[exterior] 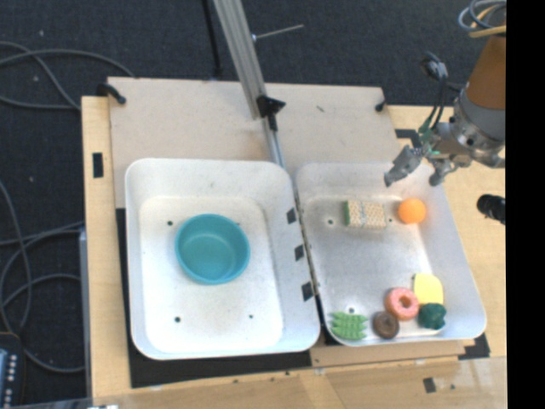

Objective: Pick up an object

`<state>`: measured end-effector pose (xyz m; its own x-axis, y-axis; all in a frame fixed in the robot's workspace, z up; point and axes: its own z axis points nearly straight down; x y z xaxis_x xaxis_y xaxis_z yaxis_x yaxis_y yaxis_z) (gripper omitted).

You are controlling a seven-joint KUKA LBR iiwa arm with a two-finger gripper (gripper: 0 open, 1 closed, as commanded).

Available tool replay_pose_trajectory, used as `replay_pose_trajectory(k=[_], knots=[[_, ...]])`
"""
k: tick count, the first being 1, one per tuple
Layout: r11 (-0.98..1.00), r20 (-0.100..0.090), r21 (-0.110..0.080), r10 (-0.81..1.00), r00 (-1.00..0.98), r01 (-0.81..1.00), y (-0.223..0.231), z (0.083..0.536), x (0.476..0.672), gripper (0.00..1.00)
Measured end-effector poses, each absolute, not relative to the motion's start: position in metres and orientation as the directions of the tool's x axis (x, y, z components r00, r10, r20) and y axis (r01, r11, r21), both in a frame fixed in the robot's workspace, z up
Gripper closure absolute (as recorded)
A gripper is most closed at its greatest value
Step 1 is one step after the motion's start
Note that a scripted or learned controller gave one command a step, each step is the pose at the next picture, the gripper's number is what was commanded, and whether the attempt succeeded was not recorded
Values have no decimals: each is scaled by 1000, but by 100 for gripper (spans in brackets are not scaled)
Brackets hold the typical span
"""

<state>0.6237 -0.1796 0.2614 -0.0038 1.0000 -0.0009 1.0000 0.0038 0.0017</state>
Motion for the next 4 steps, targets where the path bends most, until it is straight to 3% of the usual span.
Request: replay_pose_trajectory(k=[1, 3, 4], knots=[[4, -2, 1, 1000, -4, 1000, -180, 261, 624, 0], [-1, -3, -5, 1000, 1, 1000, -184, 156, 622, 0], [-2, -4, 3, 1000, 2, 1000, -187, 107, 623, 0]])
